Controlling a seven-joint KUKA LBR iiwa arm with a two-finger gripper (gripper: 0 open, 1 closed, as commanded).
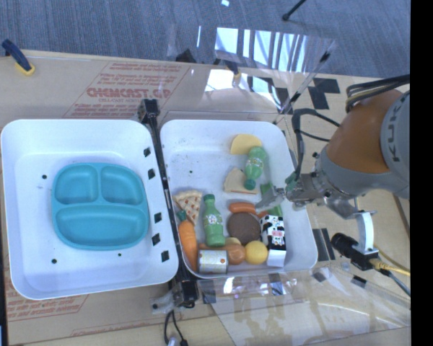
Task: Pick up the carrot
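The gripper (274, 193) sits at the right wall of the right bin (202, 139), low over the toys near that edge; it is small and partly blurred in the camera view, so whether it is wide, narrow or closed on anything cannot be told. Behind it the arm (364, 150), grey with its orange band, reaches in from the right side of the bench.

The carrot (188, 244) lies in the right bin along its left wall, near the front corner, orange and pointing roughly toward the back of the bin. It is well apart from the gripper, with several toys between them. Just beside it to the right stands a green bottle (213, 220), and behind it lies a pizza slice (188, 205). At the carrot's front end a small tin can (211, 261) rests on its side, touching or nearly touching it.

Further right in the same bin are a dark brown round patty (243, 227), a yellow lemon (256, 252) and a black-and-white milk carton (275, 233) against the right wall. A sausage (242, 208) lies just behind the patty. Toward the back of the bin a second green bottle (255, 166) lies across a sandwich wedge (237, 182), with a yellow cheese piece (244, 144) behind it.

The left bin (29, 193) holds a blue divided plate (99, 204), lying flat near its middle. Both bins rest on a cardboard sheet (101, 89) with red printing.
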